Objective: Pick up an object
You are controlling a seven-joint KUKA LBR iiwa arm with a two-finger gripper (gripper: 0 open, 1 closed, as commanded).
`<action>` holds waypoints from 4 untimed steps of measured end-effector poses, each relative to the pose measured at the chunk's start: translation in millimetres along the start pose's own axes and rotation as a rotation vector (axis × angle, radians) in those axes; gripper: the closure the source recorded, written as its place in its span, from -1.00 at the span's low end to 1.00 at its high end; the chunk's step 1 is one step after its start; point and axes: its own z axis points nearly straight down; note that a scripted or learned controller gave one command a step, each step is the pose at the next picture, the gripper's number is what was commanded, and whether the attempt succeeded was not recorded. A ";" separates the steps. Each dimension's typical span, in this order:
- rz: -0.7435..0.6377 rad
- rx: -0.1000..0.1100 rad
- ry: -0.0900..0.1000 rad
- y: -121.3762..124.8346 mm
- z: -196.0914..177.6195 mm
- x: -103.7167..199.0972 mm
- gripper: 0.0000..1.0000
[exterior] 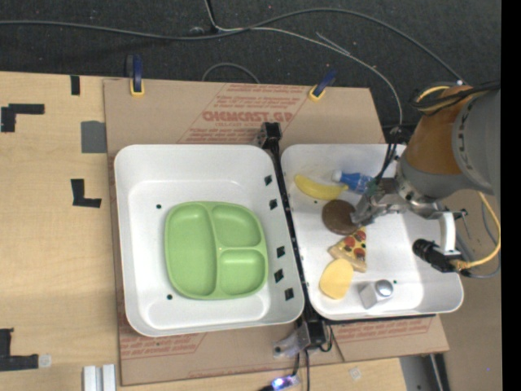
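The right bin (423, 300) holds a yellow banana (316, 188), a blue and white bottle (355, 180), a brown round disc (337, 216), a pizza slice toy (351, 249), a pale yellow round piece (336, 279) and a small grey cup (376, 292). My gripper (364, 208) reaches in from the right and sits low just right of the brown disc, below the bottle. Its dark fingers point toward the disc's edge. Nothing shows between them.
The left bin (138, 177) holds a green divided plate (216, 248). Black clips run along the divider (281, 210) between the bins. The arm's grey and orange wrist (444, 149) overhangs the right bin's far right side. Cardboard lies under both bins.
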 end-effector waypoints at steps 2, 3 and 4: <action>0.000 -0.001 0.000 18.0 -117.2 2.2 1.00; 0.001 0.000 0.000 9.9 -165.5 1.3 1.00; -0.004 0.004 0.003 14.6 -164.1 57.8 1.00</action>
